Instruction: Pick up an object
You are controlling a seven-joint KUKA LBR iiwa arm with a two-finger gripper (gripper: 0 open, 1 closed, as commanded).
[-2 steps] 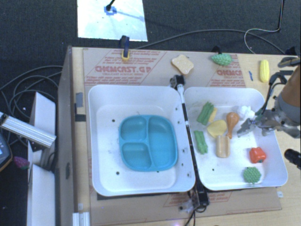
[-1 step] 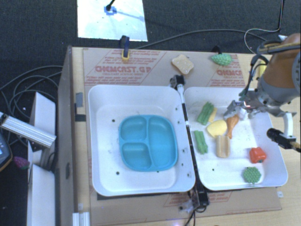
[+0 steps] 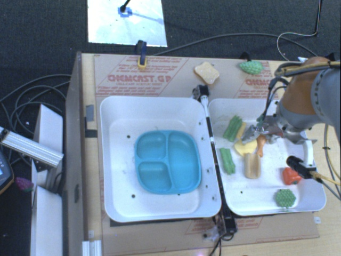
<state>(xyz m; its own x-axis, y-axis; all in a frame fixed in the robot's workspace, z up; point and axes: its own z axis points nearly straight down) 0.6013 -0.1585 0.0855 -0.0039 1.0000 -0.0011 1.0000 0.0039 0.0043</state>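
From the camera view's right the grey arm (image 3: 314, 97) bends down over the right bin (image 3: 319, 196), its orange band above the wrist, and the claw (image 3: 257, 135) sits low among the toy food. An orange carrot-like piece (image 3: 260, 144) lies at the claw tips, touching a yellow piece (image 3: 244, 148); whether the claw grips it, I cannot tell. The left bin (image 3: 120, 196) holds a blue divided plate (image 3: 168, 161).

A blue divided plate (image 3: 168, 162) lies in the left white bin (image 3: 114, 116); a white sheet (image 3: 127, 15) lies beyond the bench's far edge.
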